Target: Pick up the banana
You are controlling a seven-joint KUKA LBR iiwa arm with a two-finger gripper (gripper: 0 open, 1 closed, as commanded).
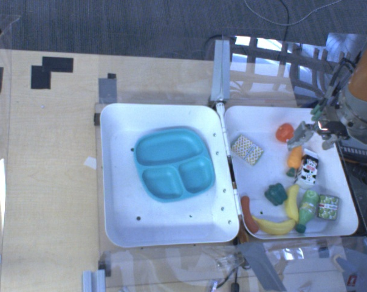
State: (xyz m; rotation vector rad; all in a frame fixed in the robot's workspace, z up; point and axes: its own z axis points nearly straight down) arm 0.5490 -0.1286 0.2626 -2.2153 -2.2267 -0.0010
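My gripper (pixel 312 134) hangs with jaws wide and empty over the right bin's (pixel 256 117) far side, since the banana (pixel 279 224) lies wedged near its front wall.

The banana (pixel 281 219) is yellow and curved, lying flat in the right bin (pixel 347 224) near its front edge. One end points up toward the bin's centre; the other runs left along the front wall, touching neighbouring items.
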